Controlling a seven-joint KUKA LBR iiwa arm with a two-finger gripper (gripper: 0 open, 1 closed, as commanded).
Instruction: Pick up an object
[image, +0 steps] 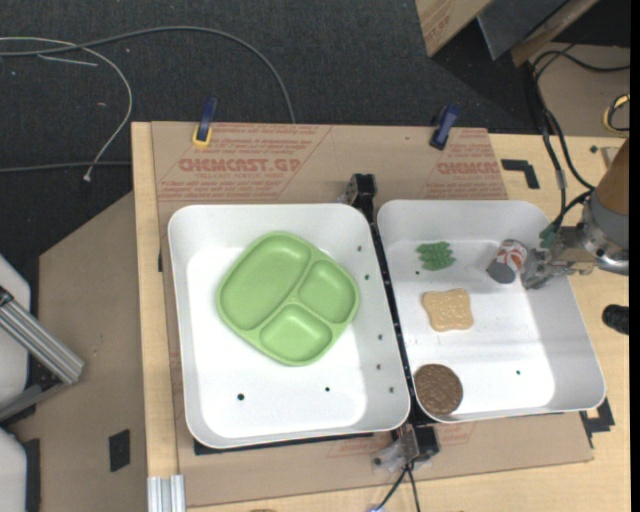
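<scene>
The right white bin (560, 340) holds several small objects. A green leafy piece (435, 256) lies near its back. A tan square like toast (448, 310) rests in the middle, and a brown round disc (438, 388) sits at the front left corner. A small red, white and grey object (507, 261) lies at the back right. My gripper (538, 268) is low over the bin just right of that object, close to it or touching it. The grey arm (608, 228) reaches in from the right edge.
The left white bin (200, 380) holds a light green divided plate (290, 297). A black clamp (361, 188) sits between the bins at the back. Cables run behind the bench and along the right side.
</scene>
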